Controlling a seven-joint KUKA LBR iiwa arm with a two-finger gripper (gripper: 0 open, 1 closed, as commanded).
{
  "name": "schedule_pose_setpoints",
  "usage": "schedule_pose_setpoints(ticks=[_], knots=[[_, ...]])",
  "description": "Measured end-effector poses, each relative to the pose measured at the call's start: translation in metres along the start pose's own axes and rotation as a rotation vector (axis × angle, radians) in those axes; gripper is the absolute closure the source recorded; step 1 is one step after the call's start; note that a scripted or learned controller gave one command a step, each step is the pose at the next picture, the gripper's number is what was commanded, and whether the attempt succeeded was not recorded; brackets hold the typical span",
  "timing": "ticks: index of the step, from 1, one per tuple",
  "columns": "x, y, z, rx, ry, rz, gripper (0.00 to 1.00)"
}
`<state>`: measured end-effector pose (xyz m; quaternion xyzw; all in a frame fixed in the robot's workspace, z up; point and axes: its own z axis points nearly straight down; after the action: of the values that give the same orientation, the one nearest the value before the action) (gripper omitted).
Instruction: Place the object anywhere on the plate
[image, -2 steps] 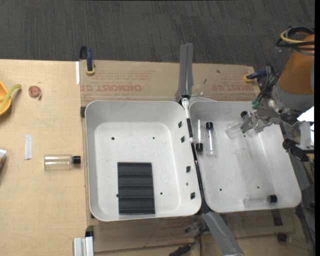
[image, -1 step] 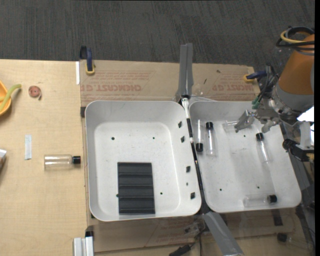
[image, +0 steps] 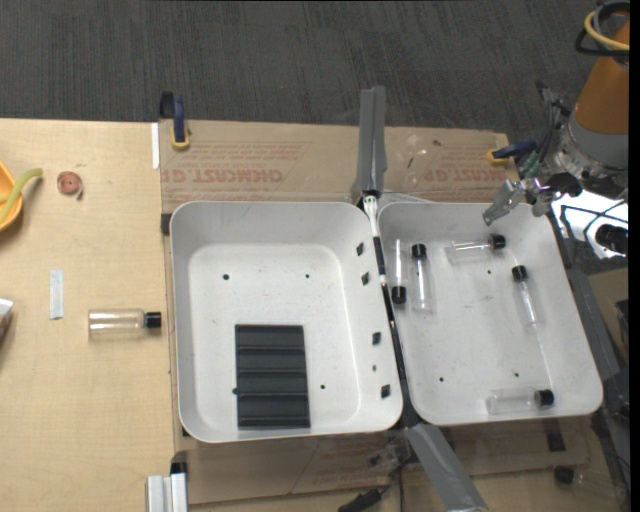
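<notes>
Gripper (image: 510, 200) at right bin's (image: 575, 330) one o'clock rim; grip state unreadable. Clear vials (image: 420, 275) may roll or slip; dark plate (image: 271, 376) sits well apart.

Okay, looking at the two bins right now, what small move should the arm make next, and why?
Probably swing the gripper down and left over the nearest clear vial in the right bin. The gripper sits at that bin's upper right corner with nothing seen between its fingers, the vials lie loose on the bin floor, and the dark ridged plate in the left bin has nothing on it.
</notes>
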<state>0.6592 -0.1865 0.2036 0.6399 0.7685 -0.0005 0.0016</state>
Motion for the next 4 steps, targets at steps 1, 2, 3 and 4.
schedule_pose_setpoints(ticks=[1, 2, 3, 4], knots=[[-0.027, -0.053, -0.105, 0.002, 0.001, 0.097, 0.0], [0.025, 0.005, -0.118, 0.002, 0.001, -0.013, 0.0], [-0.036, -0.008, -0.226, 0.001, 0.001, -0.037, 0.0], [0.04, 0.008, -0.237, 0.004, 0.002, 0.106, 0.0]])
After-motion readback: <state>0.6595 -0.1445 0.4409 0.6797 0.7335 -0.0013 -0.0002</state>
